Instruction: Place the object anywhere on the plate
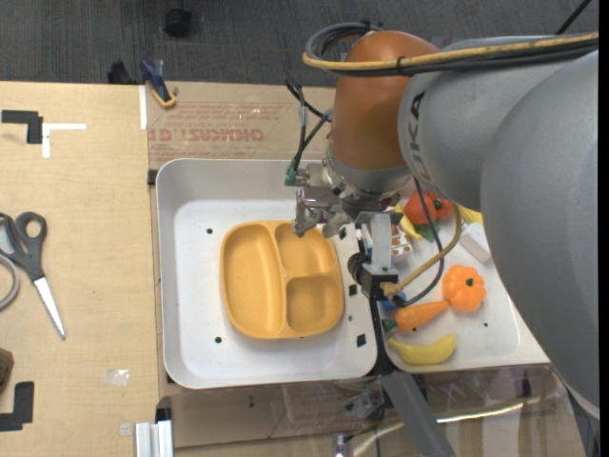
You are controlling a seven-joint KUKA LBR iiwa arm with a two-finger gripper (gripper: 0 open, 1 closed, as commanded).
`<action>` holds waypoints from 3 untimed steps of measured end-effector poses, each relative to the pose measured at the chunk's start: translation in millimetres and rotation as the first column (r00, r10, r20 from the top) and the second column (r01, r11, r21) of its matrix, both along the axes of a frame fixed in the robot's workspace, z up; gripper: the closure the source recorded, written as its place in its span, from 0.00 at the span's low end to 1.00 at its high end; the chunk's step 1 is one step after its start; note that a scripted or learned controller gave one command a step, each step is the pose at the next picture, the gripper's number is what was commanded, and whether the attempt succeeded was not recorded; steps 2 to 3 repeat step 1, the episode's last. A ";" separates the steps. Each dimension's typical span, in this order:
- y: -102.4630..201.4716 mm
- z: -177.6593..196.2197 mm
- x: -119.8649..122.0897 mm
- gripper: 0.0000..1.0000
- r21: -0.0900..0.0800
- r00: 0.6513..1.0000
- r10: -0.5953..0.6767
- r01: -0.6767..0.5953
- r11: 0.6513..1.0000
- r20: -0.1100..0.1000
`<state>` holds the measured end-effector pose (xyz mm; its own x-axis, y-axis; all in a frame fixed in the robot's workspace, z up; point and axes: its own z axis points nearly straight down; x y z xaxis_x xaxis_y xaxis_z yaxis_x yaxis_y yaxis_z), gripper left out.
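A yellow plate with three compartments lies in the left white bin. My gripper hangs over the plate's far right rim, under the orange wrist band. I see nothing in its grasp. In the right bin lie toy foods: an orange pumpkin, a carrot, a yellow banana, and a red-orange piece partly hidden behind the arm.
The big grey arm covers most of the right bin. Cables hang down beside the gripper over the wall between the bins. Scissors lie on the wooden bench at the left.
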<state>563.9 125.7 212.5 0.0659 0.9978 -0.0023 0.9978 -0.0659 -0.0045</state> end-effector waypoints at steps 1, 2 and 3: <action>-0.8 -0.2 0.1 0.00 0.000 1.000 -0.002 0.002 1.000 0.000; -0.8 -0.2 0.1 0.00 0.000 1.000 -0.002 0.002 1.000 0.000; -0.8 -0.2 0.1 0.00 0.000 1.000 -0.002 0.002 1.000 0.000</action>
